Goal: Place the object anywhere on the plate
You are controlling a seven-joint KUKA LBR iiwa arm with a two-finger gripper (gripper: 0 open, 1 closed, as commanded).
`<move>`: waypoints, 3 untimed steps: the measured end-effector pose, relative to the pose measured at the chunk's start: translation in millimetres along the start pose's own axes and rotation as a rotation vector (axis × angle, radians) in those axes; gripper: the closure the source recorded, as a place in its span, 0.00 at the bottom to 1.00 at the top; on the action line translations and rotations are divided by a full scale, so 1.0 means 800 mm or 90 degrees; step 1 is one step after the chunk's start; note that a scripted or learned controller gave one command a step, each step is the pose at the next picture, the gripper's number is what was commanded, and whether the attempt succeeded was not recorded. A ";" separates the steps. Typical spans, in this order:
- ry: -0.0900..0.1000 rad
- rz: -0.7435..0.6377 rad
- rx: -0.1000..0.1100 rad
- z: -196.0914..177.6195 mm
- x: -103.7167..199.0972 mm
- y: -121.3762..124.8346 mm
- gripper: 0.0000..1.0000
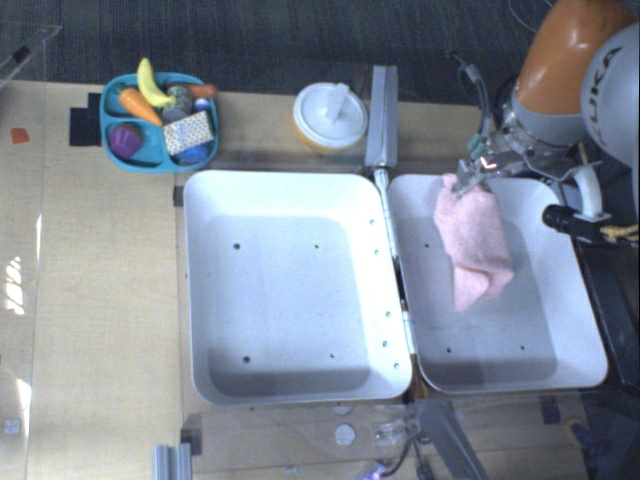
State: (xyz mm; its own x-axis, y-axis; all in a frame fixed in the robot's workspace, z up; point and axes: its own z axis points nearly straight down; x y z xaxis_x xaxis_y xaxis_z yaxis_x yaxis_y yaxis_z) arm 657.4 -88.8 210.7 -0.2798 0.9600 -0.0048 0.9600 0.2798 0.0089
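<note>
We judge the soft pink crumpled cloth point(472, 245) light, limp and likely to drape, so it is best pinched at a raised fold. It hangs from the end effector point(470, 176), which grips its top corner over the right white bin point(560, 358) near the surface's far edge. The left white bin point(280, 298) is bare. The blue divided plate point(150, 154) at the far left corner holds toy food.

One fixed camera looks down at a slant from above the desk point(90, 298), taking in both bins side by side, left bin point(285, 288) and right bin point(540, 348), from moderate height.
</note>
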 end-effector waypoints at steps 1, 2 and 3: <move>0.000 -0.005 -0.001 -0.019 0.001 0.004 1.00; 0.001 -0.262 -0.001 -0.021 0.060 -0.013 1.00; 0.001 -0.517 -0.003 -0.035 0.120 -0.013 1.00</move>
State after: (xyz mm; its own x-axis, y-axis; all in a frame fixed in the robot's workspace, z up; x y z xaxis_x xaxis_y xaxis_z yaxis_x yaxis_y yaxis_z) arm 620.4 0.6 238.4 -0.8895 0.4567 -0.0100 0.4567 0.8896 0.0073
